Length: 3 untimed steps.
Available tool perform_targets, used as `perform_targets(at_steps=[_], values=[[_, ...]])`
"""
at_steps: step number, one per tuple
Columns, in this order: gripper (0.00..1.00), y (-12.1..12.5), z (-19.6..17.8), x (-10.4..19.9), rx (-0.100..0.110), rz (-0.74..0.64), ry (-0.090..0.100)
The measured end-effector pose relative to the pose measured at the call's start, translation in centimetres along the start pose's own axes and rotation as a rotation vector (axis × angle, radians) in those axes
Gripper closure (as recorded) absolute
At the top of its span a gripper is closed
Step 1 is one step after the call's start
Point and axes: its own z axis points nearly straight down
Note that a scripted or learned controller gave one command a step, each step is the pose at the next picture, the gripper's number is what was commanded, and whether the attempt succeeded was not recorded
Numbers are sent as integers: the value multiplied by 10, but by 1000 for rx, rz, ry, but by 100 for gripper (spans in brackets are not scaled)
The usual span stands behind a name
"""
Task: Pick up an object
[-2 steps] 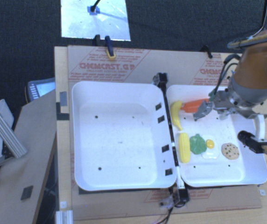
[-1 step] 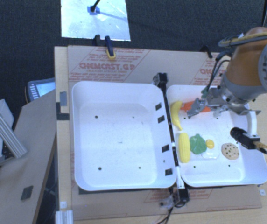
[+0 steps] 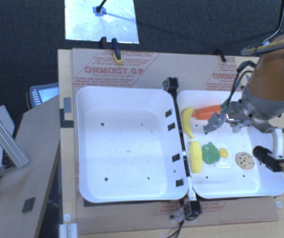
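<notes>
Carrot (image 3: 207, 112) — the orange piece lying near the back of the right bin (image 3: 271, 185), just beside the banana (image 3: 186, 121) — is looking like the nearest target. The gripper (image 3: 216, 123) is hovering right at its front edge, fingers appearing parted and holding nothing, though I am judging that from a slant. To do this well, it should be centring over the carrot's long body and closing across its narrow width. It is looking smooth, tapered — likely slippery.

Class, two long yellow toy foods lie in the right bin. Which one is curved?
The banana, at the bin's left wall, farther from the camera. It bends; the corn cob nearer the camera is straight and stubby.
</notes>
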Motion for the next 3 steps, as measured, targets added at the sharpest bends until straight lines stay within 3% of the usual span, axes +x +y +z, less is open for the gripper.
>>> perform_targets(at_steps=[1,2,3], values=[[0,16,42,1,1,0,-2],[0,-43,27,5,3,2,0],[0,-28,49,57,2,-7,1]])
